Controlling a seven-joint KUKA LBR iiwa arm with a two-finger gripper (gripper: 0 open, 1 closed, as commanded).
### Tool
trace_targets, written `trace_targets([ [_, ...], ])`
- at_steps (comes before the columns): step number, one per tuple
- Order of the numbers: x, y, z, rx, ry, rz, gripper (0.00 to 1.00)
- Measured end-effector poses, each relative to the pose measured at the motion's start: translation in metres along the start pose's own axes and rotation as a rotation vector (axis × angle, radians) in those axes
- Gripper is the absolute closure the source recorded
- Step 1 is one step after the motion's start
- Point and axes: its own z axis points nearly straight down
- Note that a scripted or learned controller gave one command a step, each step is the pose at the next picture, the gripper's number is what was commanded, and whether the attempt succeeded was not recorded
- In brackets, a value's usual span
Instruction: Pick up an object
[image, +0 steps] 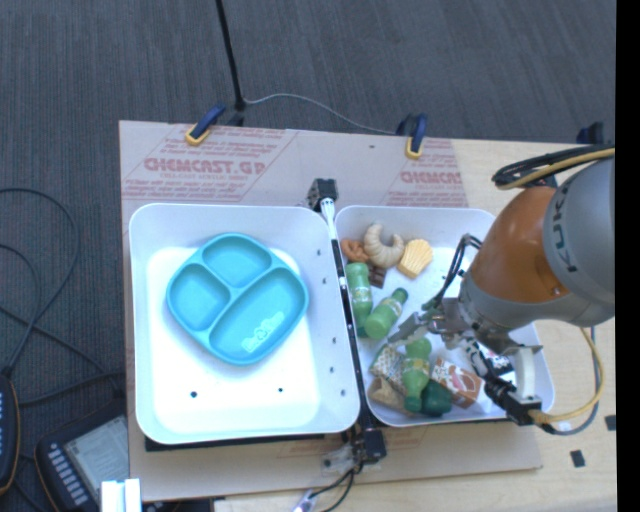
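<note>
The right bin (520, 395) holds a pile of toy foods: a beige croissant (382, 243), a yellow-orange piece (415, 257), a green bottle (384, 313), a light green piece (417, 353), a tan wedge (393, 377), a dark green piece (435, 401) and a red-and-white piece (458, 381). My gripper (430, 326) hangs low over the middle of this bin, just right of the green bottle and above the light green piece. The orange band of the arm (515, 262) hides the bin's right side.
The left bin (160, 400) holds a blue divided plate (237, 297). A ridge (343, 320) separates the two bins. Two clamps (204, 127) (414, 135) pin the cardboard sheet at the back. Cables lie on the carpet to the left.
</note>
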Motion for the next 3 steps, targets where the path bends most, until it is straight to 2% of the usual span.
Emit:
trace_targets([
  [1,0.0107,-0.0010,0.0117,-0.010,-0.005,0.004,0.00],
  [2,0.0129,0.0012,0.0039,-0.017,-0.005,0.002,1.00],
  [3,0.0130,0.0010,0.0040,-0.016,-0.005,0.002,0.00],
])
